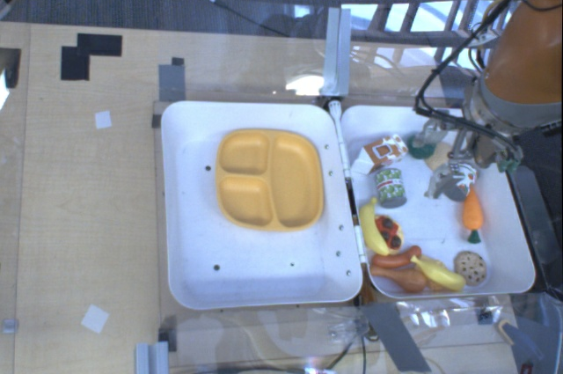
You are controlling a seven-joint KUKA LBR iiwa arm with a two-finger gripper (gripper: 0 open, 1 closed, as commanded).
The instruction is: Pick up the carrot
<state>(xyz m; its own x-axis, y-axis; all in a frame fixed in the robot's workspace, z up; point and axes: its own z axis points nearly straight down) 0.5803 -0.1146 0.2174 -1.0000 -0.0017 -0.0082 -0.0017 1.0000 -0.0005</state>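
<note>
The carrot [473, 210], orange with a green tip pointing toward the front, lies by the right wall of the right bin [506, 275]. My gripper [451, 180] hangs over that bin just left of and behind the carrot's top end, close to it. The carrot rests on the bin floor, outside the gripper. The orange-banded arm [528, 47] reaches in from the upper right.
The right bin also holds a small brown box [384, 150], a can [390, 186], a banana [376, 227], sausages [398, 265], a second yellow piece [438, 274] and a cookie [471, 267]. A yellow divided plate [268, 179] sits in the left bin [189, 275].
</note>
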